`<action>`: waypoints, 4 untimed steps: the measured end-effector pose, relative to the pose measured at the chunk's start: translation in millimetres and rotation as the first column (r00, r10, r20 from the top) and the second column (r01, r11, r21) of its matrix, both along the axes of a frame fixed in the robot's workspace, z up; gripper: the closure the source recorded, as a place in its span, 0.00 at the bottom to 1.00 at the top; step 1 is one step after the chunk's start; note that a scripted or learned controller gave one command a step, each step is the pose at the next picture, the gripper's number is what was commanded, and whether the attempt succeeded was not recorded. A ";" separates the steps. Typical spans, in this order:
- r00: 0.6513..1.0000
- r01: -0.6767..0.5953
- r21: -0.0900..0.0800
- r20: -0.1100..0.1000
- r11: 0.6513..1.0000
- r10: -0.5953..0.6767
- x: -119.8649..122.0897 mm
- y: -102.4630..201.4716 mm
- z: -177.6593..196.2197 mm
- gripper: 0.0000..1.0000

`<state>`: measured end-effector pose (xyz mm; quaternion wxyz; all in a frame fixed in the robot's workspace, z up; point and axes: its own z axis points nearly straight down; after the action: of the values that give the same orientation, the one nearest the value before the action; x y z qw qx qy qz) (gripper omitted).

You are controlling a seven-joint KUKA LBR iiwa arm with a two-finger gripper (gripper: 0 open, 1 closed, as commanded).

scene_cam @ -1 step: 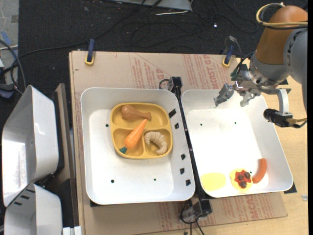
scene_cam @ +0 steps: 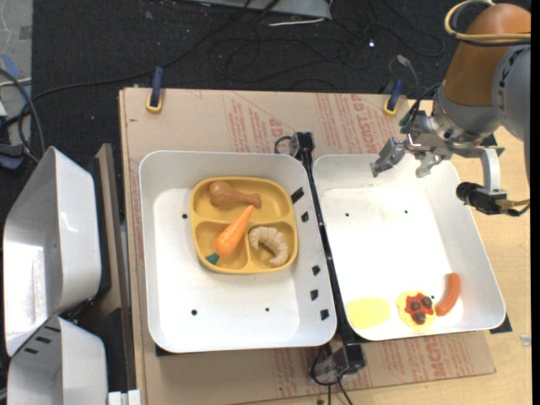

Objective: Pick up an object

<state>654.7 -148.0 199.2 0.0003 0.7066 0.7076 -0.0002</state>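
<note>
In the left bin (scene_cam: 169, 251) sits a yellow plate (scene_cam: 202, 226) with three sections. A drumstick (scene_cam: 234, 196) lies in its top section, a carrot (scene_cam: 234, 232) rests slanted across the divider below it, and a pale shrimp (scene_cam: 272, 245) curls in the lower right section.

The right bin (scene_cam: 396, 234) holds three things along its near edge: a flat yellow slice (scene_cam: 368, 312), just right of it a small red and yellow piece (scene_cam: 416, 306), then a sausage (scene_cam: 448, 294) leaning near the corner.

My jaws (scene_cam: 403, 158) hang spread wide over the far rim of the right bin, holding nothing, well apart from those things.
</note>
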 end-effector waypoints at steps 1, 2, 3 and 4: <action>1.000 0.002 0.001 -0.004 1.000 -0.002 2.1 -4.6 -62.3 0.00; 1.000 0.000 0.001 -0.003 1.000 0.000 1.6 -3.9 -109.7 0.00; 1.000 -0.001 -0.001 0.003 1.000 0.001 3.3 -3.9 -95.6 1.00; 1.000 0.003 -0.001 0.005 1.000 -0.003 -0.3 -6.5 -50.9 1.00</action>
<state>654.4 -154.5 148.3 0.0023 0.7077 0.7065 0.0014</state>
